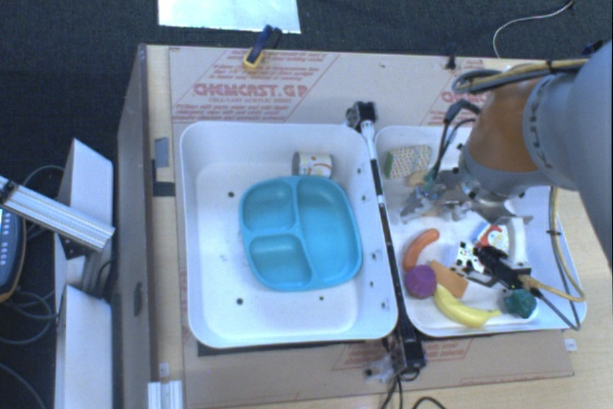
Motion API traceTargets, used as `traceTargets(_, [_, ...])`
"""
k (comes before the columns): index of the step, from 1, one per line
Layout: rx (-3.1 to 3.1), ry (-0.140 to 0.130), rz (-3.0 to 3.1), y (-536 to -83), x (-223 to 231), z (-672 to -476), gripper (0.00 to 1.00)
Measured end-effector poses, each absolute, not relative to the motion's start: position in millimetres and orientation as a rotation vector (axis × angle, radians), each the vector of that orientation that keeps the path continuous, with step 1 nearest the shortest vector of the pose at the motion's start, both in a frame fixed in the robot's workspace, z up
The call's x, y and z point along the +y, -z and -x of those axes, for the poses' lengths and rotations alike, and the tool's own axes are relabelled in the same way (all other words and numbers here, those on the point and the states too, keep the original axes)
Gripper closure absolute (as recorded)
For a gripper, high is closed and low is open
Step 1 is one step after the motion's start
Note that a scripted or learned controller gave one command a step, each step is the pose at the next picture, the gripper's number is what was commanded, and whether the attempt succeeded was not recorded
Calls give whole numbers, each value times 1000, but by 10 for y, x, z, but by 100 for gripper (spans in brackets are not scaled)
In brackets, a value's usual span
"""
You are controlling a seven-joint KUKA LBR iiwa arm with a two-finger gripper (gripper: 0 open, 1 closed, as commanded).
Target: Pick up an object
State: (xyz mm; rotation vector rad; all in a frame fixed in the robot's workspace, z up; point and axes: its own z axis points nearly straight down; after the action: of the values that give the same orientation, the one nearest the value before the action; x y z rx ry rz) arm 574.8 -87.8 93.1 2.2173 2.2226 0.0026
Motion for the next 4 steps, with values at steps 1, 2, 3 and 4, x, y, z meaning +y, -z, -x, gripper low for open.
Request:
traceTargets(1, [2224, -2, -2216, -849, -843, -6121, 0])
traceTargets(2, [2234, 22, -2224, -841, -1024, -6654, 0])
traceTargets(3, [2226, -1, -2215, -848, -844, -6570, 0])
traceTargets(4, [2226, -1, -2215, -851, -897, -6690, 0])
